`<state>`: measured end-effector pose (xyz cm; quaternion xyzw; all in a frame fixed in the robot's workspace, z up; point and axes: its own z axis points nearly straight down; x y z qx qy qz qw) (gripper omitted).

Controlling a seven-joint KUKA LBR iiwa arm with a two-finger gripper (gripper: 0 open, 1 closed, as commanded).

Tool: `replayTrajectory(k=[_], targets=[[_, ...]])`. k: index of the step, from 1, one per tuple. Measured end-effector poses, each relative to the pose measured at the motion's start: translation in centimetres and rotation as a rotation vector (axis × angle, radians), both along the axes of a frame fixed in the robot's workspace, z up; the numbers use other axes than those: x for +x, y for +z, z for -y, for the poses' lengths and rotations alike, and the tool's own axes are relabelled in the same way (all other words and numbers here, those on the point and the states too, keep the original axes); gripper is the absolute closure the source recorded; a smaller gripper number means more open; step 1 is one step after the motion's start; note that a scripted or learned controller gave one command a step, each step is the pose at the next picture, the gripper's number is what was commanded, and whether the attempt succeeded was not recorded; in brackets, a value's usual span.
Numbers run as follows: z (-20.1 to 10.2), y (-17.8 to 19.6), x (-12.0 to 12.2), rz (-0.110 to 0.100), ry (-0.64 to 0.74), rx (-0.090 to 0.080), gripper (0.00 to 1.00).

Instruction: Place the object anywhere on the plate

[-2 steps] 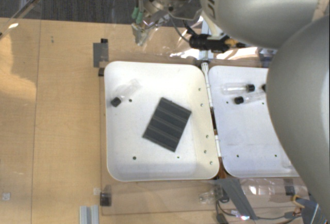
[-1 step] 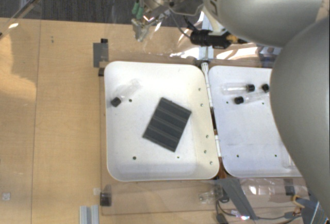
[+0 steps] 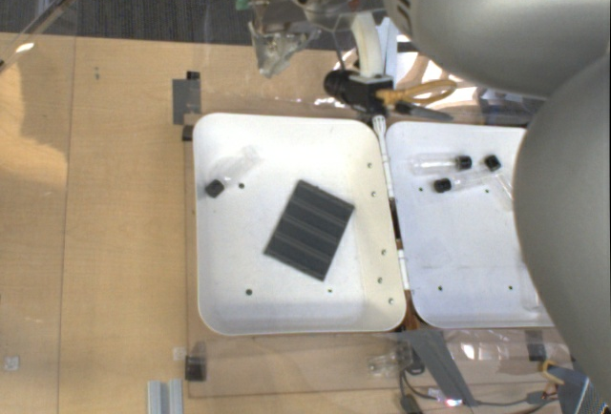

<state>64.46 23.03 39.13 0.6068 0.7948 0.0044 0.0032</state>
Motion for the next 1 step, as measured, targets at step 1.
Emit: replayTrajectory(k=[1], targets=[[1.7,-12.33,2.43,-0.008,0.01,-0.002,1.0]])
